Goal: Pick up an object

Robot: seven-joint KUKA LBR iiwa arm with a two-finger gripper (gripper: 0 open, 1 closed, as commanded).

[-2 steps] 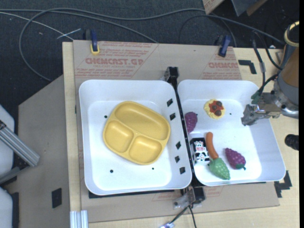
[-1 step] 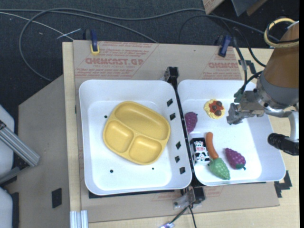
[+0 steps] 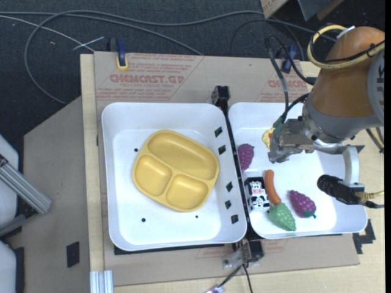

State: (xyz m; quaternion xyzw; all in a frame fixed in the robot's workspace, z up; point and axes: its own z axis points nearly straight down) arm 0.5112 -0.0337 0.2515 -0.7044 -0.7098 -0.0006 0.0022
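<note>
On the desk (image 3: 153, 78) sit two white bins. The left bin (image 3: 116, 163) holds a yellow divided plate (image 3: 176, 170). The gripper (image 3: 282, 152) hangs over the right bin (image 3: 327, 221), near purple grapes (image 3: 245, 155), a carrot (image 3: 272, 188) and more grapes (image 3: 302, 202).

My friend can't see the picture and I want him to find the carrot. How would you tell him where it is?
Look in the right white bin, near its front edge by the divider between the bins. The toy carrot lies there, just right of a little black-and-white cow toy, its lower end touching a bumpy green piece. It is the only long, thin orange thing; the purple grapes beside it are round.
</note>
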